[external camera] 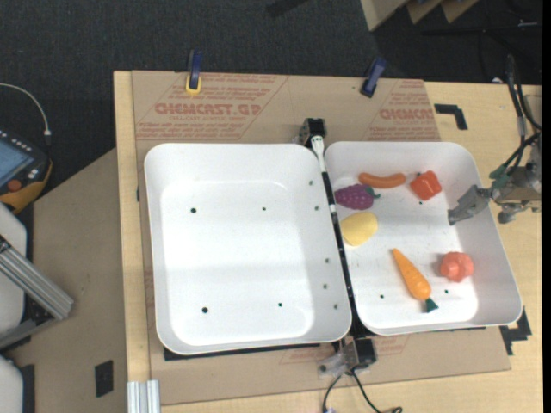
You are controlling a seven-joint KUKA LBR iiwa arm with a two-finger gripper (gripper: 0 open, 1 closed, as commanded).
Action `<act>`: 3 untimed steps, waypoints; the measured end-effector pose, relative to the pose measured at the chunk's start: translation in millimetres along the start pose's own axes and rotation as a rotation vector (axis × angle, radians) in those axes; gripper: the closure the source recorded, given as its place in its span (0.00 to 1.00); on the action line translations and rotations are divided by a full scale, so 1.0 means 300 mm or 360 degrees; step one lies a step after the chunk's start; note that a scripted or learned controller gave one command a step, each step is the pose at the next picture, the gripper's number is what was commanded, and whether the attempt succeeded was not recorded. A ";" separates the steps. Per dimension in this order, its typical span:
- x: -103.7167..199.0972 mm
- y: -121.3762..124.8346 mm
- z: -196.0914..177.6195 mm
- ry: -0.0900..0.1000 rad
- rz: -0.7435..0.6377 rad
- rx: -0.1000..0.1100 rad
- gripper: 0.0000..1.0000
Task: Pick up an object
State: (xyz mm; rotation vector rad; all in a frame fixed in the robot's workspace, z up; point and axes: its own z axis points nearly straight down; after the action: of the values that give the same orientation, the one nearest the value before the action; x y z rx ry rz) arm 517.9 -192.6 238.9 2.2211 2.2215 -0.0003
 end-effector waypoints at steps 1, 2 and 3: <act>0.018 -0.095 0.306 0.0007 0.0002 0.0013 0.00; 0.195 -0.084 0.526 0.0006 -0.0006 0.0007 0.00; 0.183 -0.081 0.480 -0.0001 0.0001 -0.0004 1.00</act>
State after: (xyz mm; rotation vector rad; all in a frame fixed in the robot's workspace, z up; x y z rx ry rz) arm 493.6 -137.7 94.9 2.2199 2.2195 0.0019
